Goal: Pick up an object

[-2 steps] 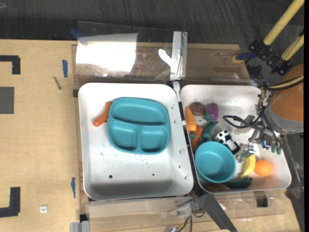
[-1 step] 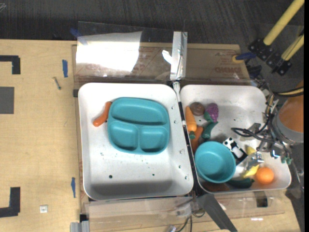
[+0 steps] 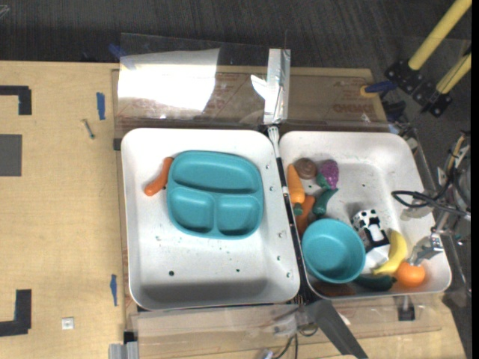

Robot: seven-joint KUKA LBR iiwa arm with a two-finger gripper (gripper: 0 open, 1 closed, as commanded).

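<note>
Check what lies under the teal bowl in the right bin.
A dark green piece pokes out from beneath the teal bowl at its lower right edge. Whatever else sits under the bowl is covered.

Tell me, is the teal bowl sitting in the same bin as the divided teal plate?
No, the teal bowl sits in the right bin, the divided plate in the left bin.

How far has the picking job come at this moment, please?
Nothing looks picked yet. The teal round plastic bowl, yellow toy banana and orange toy carrot all lie in the white bins. No object is in hand. Choosing, grasping and lifting one are all left.
</note>
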